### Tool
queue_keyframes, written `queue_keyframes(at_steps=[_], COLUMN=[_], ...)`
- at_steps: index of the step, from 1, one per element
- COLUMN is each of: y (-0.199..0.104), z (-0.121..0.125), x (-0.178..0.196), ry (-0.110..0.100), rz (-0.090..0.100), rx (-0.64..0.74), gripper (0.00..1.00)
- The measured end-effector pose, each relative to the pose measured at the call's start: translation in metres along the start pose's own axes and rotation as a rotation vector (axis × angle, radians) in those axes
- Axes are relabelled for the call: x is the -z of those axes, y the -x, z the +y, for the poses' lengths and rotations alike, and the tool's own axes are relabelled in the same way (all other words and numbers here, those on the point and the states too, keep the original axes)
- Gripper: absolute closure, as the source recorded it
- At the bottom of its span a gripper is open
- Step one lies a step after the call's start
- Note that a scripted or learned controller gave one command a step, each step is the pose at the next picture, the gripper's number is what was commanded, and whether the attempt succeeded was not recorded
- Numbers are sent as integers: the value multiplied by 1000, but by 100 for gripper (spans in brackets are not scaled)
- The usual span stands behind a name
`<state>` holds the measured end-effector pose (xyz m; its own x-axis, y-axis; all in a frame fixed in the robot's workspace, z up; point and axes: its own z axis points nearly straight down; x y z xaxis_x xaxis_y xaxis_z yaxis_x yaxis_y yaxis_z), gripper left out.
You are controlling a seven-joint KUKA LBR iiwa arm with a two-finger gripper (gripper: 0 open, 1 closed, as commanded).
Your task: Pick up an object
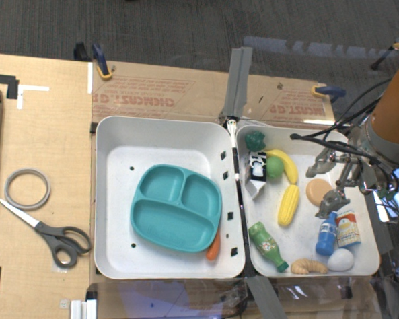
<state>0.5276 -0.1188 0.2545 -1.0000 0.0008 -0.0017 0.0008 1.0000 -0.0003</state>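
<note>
Hovering my tool (338, 187) over the right bin (293, 276), fingers seemingly spread and empty, I risk clipping the blue bottle (326, 236) or nudging the bun (318, 191) just beside.

The teal plate (176, 209) hides most of the carrot (213, 247).

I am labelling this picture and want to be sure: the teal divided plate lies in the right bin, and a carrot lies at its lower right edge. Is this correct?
Not quite. The camera view shows the teal divided plate in the left bin, not the right one. The rest holds: the carrot lies at its lower right edge.
</note>
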Motion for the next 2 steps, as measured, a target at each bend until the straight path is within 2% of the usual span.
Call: queue_keyframes(at_steps=[1, 2], y=[-16, -47], z=[-52, -80], x=[-131, -161], ry=[0, -2], rz=[2, -8], rx=[-142, -213], gripper=[0, 0])
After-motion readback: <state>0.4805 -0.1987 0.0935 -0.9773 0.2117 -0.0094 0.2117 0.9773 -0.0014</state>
